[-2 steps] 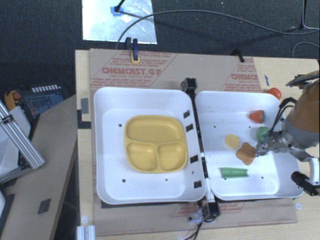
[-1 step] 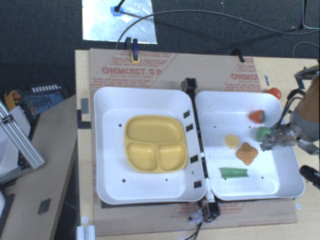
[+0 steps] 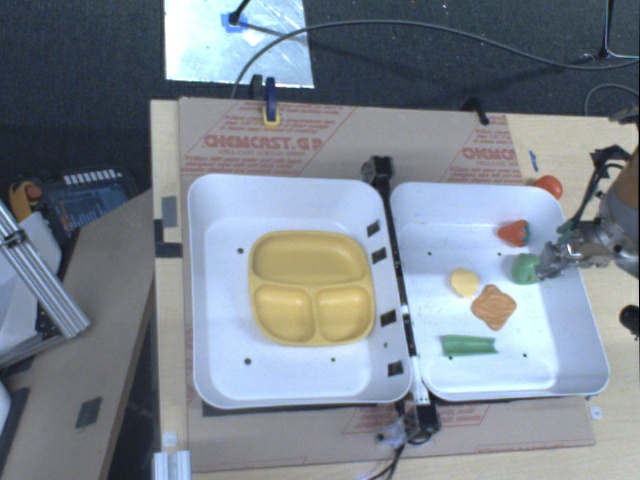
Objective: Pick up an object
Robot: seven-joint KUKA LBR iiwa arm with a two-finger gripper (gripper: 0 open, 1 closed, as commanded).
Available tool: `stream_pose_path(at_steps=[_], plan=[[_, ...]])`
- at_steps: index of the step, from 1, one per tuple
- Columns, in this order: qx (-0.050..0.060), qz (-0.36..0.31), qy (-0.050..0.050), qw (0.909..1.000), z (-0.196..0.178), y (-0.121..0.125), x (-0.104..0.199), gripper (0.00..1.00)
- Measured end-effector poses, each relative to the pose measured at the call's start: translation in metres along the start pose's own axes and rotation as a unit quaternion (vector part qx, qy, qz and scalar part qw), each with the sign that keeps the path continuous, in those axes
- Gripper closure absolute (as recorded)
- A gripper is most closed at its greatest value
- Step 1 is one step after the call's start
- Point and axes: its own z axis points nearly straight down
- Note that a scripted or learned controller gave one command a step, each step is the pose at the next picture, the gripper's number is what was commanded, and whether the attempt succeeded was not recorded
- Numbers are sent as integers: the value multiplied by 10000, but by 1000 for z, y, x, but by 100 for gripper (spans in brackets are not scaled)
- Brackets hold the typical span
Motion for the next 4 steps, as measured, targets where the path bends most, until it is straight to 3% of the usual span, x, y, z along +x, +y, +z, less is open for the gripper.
stream_pose_path(at_steps=[1, 4], plan=[[6, -1, 2, 10000, -14, 1, 0, 100], [16, -24, 22, 10000, -25, 21, 162, 100]])
